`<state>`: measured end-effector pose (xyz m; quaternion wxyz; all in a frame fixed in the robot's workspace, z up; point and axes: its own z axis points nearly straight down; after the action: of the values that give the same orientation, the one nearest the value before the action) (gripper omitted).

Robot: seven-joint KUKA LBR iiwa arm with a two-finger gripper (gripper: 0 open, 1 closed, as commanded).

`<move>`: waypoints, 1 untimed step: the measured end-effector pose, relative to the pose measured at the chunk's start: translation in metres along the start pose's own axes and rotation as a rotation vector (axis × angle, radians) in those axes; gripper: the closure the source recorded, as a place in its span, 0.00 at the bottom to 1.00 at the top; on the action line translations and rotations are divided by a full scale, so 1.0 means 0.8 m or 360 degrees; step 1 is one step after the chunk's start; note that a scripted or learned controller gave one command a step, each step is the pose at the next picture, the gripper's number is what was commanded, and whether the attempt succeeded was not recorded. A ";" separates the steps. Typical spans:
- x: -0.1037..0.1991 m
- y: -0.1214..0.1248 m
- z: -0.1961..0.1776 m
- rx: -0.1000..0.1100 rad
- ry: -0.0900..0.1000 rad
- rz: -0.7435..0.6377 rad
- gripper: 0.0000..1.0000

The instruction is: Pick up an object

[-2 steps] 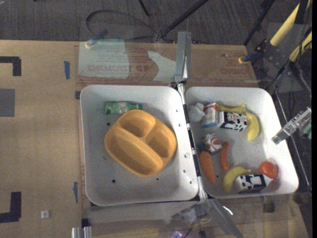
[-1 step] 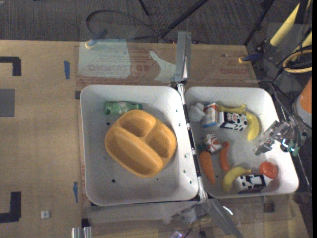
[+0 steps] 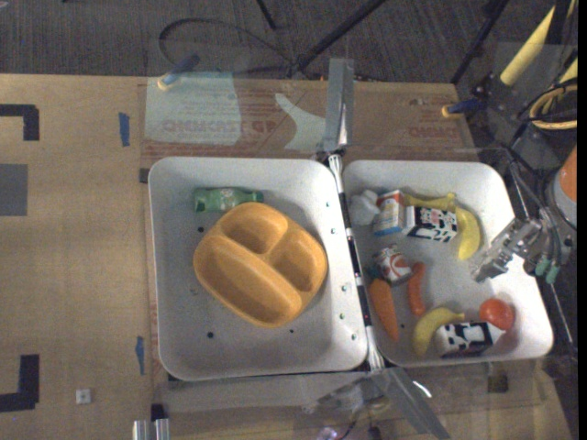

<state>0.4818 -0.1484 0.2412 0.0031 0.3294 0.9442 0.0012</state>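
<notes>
arm: reached in from right, orange band at edge | gripper (image 3: 495, 266): low, angled left-downward, nothing visibly held

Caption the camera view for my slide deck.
Robot hand hovers over right bin of toy food; orange plate fills left bin.

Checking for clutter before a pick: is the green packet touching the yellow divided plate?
Cannot tell: in the camera view the green packet meets the yellow plate's rim without visible gap.

Brown bench (image 3: 73, 246), blue tape marks (image 3: 124, 128), tripod legs (image 3: 303, 26) on grey floor
</notes>
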 end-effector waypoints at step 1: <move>-0.084 -0.055 0.007 0.0005 -0.0002 -0.0066 1.00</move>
<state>0.5073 -0.2244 0.2356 0.0031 0.3097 0.9508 -0.0004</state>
